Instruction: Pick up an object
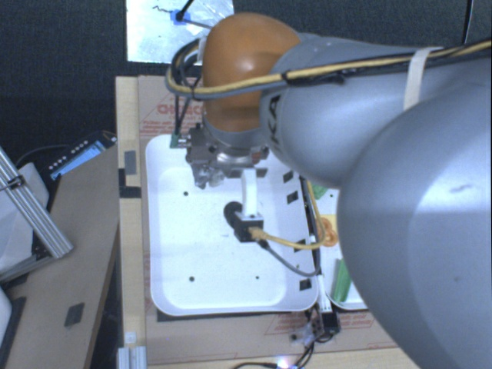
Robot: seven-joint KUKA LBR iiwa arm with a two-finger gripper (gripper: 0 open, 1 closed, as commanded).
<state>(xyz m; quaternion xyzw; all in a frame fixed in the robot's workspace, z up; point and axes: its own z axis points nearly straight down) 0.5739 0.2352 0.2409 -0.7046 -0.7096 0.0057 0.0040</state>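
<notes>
The smooth grey arm with its glossy orange band (242, 68) hangs over the shallow white plastic bin (184, 283); the gripper (206, 177) is hard to read. A green object (341, 280) lies in the neighbouring bin.

The arm (369, 129) is grey, with a glossy orange band (242, 60) above its wrist and a yellow cable (338, 66) along it. The left bin (173, 237) is white, dotted with small dark spots. The right bin (350, 302) holds a green object (341, 280) and something orange-yellow (329, 231). The tabletop (131, 206) is tan.
</notes>
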